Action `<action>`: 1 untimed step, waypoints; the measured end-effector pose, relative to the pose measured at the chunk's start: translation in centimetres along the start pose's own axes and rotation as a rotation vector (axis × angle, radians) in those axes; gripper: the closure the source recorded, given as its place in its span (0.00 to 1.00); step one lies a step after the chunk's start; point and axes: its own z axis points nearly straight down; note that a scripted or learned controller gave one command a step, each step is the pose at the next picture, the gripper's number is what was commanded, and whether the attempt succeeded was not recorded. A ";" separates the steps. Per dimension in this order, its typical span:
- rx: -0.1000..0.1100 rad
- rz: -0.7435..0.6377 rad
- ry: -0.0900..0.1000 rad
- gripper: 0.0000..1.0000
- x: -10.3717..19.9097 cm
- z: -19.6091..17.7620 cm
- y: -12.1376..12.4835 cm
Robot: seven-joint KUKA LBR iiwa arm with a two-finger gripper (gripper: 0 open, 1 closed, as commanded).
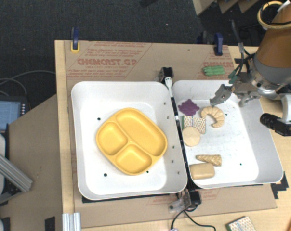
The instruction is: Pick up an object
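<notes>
Over the right bin (pixel 261 143), near its far edge, I see the gripper (pixel 221 96) hanging on the grey arm (pixel 275 52), which comes in from the right with its orange band uppermost. One grey finger (pixel 219 95) points down and left, its tip just above and beside the croissant (pixel 213 115). Nothing sits between the fingers that I can see. Whether they stand wide or narrow I cannot tell; the second finger is lost against the wrist hardware.

Right bin, left side, I count a cluster of toy food:
- purple piece (pixel 188 107), leafy-edged, nearest the divider and farthest back
- croissant, tan, curved, just right of the purple piece
- patterned square (pixel 198 124), checked, below the croissant, touching a pale round piece (pixel 191 137)
- tan wedge (pixel 209 160), lying flat, nearer the front
- beige block (pixel 202 171), at the front edge, just below the wedge

All rest on the bin floor. The right half of this bin is bare white.

Left bin (pixel 87 105): a yellow divided plate (pixel 131 141), three compartments, lying tilted across the middle.

On the brown board (pixel 112 57) behind the right bin, a small green object (pixel 214 71) lies well apart from the rest.
</notes>
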 end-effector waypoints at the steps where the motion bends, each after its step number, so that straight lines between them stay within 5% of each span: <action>1: 0.004 0.007 -0.001 0.00 -9.7 14.6 0.8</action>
